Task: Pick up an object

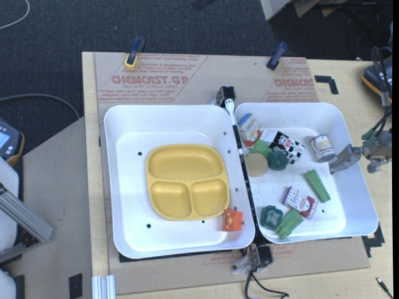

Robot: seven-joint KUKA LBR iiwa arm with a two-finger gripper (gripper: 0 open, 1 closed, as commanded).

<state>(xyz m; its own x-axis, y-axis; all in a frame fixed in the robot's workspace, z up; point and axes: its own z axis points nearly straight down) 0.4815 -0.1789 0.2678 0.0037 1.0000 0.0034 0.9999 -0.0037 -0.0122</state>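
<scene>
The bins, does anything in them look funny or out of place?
One thing: a small orange block sits alone beside the yellow divided tray in the left bin, while the other small things are jumbled together in the right bin. Nothing looks spilled or broken.

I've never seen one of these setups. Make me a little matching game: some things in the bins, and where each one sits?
Things:
1. yellow divided plate
2. small orange block
3. silver can
4. black-and-white cow toy

Places:
A. right bin, near its right wall
B. middle of the left bin
C. left bin, front right corner
D. right bin, upper middle

Pairs: 1-B, 2-C, 3-A, 4-D
</scene>
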